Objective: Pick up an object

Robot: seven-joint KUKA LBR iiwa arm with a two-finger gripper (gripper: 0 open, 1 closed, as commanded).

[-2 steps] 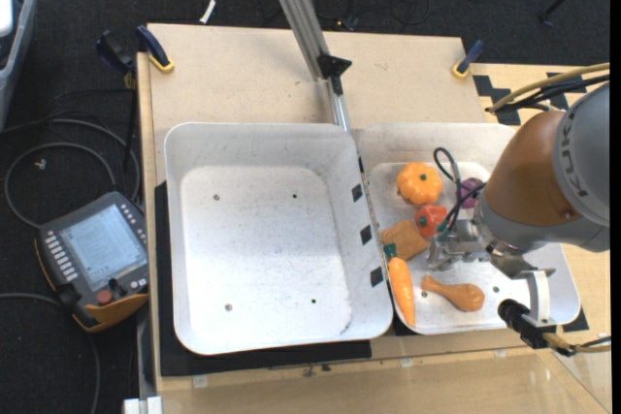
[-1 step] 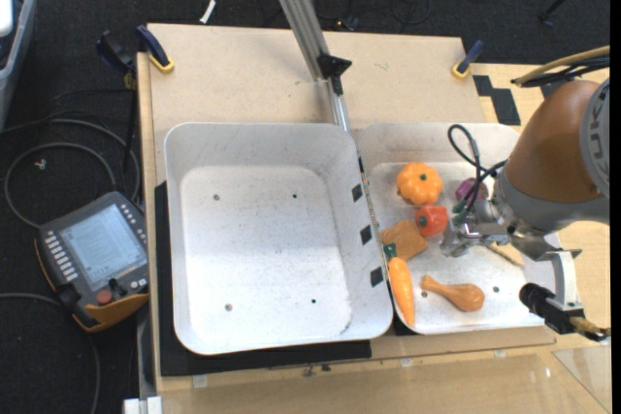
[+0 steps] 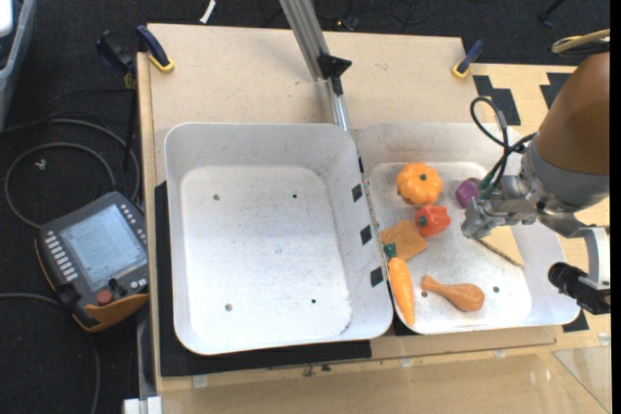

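- Camera view: a carrot and a drumstick lie nearest in the right bin.
- Farther back, a tomato and a pumpkin sit left of the gripper.
- Whether its fingers are open, I cannot tell.

We count two bins: left bin, right bin. In the right bin we see one pumpkin, one tomato, one carrot, one drumstick, one orange wedge, one purple piece that is half hidden, and one tan flat piece we can't identify. That makes seven items. On the worktop we count two yellow clamps: one, two. One arm. One pendant on the floor. One pole.
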